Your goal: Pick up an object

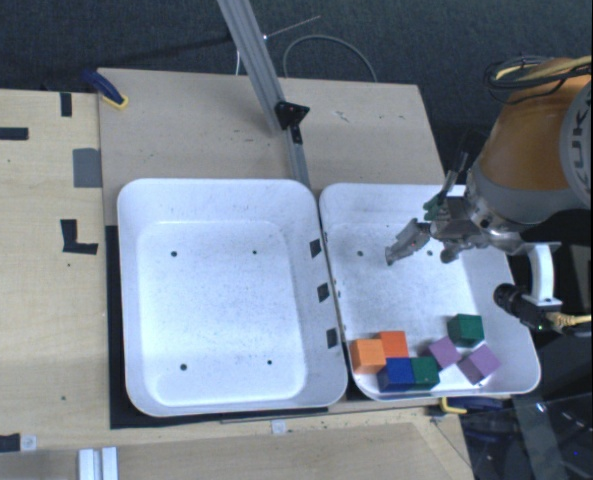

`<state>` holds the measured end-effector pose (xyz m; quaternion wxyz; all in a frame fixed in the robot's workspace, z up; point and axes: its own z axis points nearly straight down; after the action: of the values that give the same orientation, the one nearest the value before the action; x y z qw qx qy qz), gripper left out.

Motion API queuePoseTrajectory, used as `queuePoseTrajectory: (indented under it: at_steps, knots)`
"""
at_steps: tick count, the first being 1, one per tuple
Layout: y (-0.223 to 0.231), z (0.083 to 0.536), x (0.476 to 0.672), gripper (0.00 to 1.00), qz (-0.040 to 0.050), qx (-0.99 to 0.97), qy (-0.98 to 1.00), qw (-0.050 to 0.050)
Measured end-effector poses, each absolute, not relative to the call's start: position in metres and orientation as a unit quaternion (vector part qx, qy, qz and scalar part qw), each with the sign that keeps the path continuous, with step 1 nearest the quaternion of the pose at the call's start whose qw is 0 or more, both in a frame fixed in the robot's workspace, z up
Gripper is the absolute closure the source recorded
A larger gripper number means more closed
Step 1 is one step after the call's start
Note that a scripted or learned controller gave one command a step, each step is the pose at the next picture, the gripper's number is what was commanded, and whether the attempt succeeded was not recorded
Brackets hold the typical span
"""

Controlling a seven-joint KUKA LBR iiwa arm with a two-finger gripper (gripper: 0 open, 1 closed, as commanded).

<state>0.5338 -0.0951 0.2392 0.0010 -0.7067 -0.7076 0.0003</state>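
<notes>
The grey two-finger gripper (416, 245) hangs released and empty over the right shallow white bin (376, 213), well apart from the small coloured blocks (416, 358) clustered along its near edge, so reaching and descending come next.

arm (541, 148) cut off at right edge, jaws' state blurred

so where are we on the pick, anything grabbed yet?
Nothing lifted yet. The pincer is open and bare above the right bin, partway in. The blocks sit at that bin's near edge: orange blocks, blue block, green blocks, purple blocks. Left: travel to the cluster, descend, close, lift.
</notes>
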Motion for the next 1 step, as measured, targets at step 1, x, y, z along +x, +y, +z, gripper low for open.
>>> queuePoseTrajectory:
  at_steps: [1]
  knots:
    - [-0.1091, 0.455, 0.5008, 0.0, -0.0023, -0.707, -0.707, -0.004]
